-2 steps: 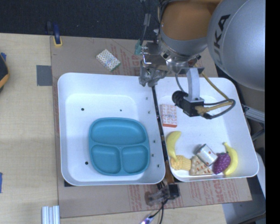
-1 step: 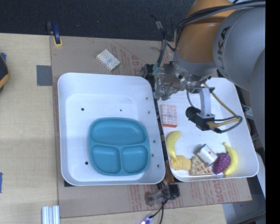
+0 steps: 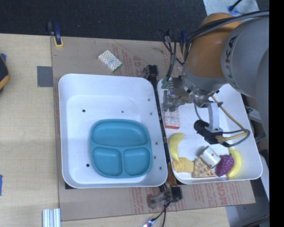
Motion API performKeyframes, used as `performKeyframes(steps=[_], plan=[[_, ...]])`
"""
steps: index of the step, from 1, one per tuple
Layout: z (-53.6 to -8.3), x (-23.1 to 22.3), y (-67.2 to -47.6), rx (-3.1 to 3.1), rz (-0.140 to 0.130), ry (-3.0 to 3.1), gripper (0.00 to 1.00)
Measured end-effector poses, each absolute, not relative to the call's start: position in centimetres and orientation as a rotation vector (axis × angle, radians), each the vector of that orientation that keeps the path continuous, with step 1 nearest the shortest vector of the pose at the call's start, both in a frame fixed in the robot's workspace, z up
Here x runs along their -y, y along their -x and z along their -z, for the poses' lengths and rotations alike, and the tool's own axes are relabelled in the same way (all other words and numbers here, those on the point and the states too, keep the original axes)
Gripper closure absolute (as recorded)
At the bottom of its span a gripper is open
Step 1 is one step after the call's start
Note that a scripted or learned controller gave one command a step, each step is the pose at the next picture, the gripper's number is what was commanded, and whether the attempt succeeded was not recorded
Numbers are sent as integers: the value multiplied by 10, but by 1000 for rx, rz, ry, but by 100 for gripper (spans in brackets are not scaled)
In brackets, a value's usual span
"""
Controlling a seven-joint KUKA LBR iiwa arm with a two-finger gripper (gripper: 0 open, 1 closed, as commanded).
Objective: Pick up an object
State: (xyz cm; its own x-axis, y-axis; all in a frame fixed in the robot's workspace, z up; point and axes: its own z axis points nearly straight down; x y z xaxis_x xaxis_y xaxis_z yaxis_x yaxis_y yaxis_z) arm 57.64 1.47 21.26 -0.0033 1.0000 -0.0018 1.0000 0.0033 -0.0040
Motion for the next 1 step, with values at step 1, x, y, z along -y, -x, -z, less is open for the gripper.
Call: performKeyframes(steps=[1], plan=[[-192,-26,-627,2225,-5,2215,100]])
